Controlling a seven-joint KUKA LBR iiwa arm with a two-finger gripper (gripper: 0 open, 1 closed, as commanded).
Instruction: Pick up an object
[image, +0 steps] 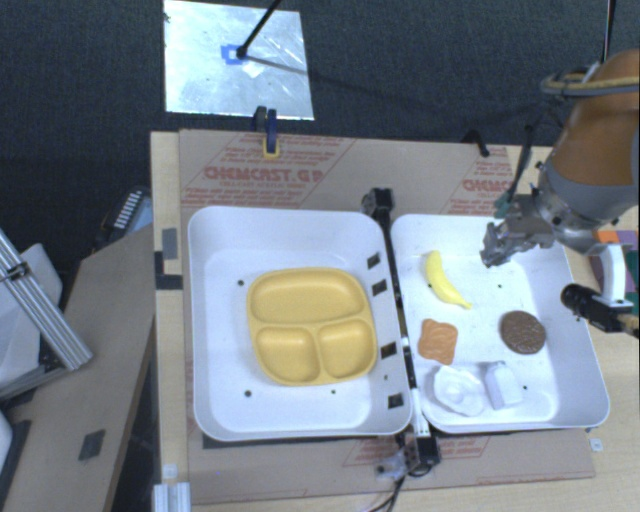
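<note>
Two white lumps (473, 388) blur together — gripper (497, 247) fingers indistinct.

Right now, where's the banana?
The banana lies in the right bin, near its upper left, just above the orange cookie and left of the end effector.

Count on inspection: two white bins, left bin (215, 330) and right bin (570, 390). Left holds one yellow divided tray (305, 325). Right holds one banana (441, 280), one orange piece (438, 341), one brown disc (523, 332), two white items (478, 387).
</note>
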